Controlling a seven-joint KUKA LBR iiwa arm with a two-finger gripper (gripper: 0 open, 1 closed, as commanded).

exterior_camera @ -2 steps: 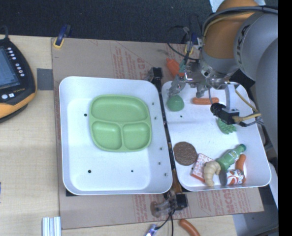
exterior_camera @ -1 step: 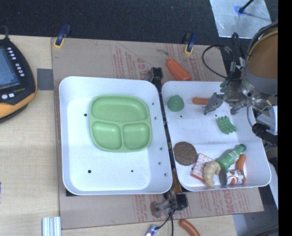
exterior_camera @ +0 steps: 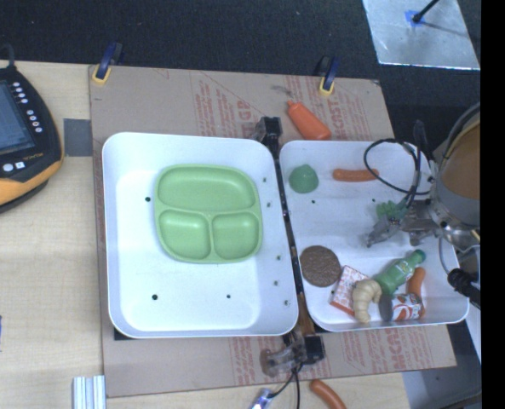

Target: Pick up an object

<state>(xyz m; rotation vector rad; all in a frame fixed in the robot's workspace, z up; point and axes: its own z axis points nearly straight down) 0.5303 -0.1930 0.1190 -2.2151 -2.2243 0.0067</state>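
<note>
Left bin [exterior_camera: 124,228] held a green divided plate [exterior_camera: 208,212], well left of the gripper [exterior_camera: 387,226]. Gripper low in right bin [exterior_camera: 337,156]; jaw state unreadable. Green bottle [exterior_camera: 398,272], croissant [exterior_camera: 365,299], brown disc [exterior_camera: 320,265] lay just below it. Nothing lifted; pick not yet done.

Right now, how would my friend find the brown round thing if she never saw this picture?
Look at the right white bin, the crowded one next to the bin holding the green divided plate. Go to its left wall, near the front. The brown cookie-like disc lies there, flat and dark, unlike the bright wrapper and green bottle beside it.
</note>
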